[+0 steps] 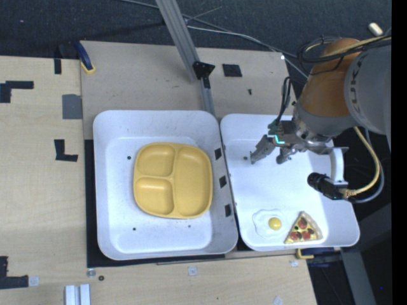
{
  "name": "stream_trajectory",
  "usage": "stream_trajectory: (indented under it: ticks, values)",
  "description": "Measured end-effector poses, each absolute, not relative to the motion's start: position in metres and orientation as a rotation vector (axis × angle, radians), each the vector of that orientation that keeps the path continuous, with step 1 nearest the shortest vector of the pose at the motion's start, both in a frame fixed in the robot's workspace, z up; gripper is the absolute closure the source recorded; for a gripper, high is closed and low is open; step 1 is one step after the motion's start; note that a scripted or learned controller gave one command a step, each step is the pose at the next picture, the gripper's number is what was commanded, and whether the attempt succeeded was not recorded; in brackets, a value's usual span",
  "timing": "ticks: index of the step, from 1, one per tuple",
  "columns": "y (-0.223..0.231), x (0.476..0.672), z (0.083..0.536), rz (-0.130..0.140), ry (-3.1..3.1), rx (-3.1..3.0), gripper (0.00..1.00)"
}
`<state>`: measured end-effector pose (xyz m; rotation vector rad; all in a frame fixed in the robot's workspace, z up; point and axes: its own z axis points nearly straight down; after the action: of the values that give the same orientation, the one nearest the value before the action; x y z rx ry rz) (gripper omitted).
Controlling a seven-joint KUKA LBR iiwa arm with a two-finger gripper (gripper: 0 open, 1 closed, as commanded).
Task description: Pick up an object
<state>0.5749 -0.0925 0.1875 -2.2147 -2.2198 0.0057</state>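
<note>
A fried egg toy (269,222), white with a yellow yolk, lies at the front of the right bin (254,189). Beside it on the right lies a pizza slice toy (303,229) with red and dark toppings. My gripper (271,154) hangs over the back part of the right bin, well behind both toys. Its two fingers are spread apart with nothing between them.
The left bin (114,170) holds a yellow divided plate (172,180) in its middle. A metal pole (184,37) slants up from between the bins at the back. Cables and a black fitting (324,184) hang off the arm over the right bin's right side.
</note>
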Motion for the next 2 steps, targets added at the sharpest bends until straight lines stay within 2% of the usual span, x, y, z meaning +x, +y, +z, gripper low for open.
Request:
stream_trajectory:
  ticks: [1,2]
  values:
    - [-0.092,0.576,0.189,0.001,-2.222,-2.217,0.00]
    - [-0.098,0.568,0.128,0.009,-2.217,-2.217,0.00]
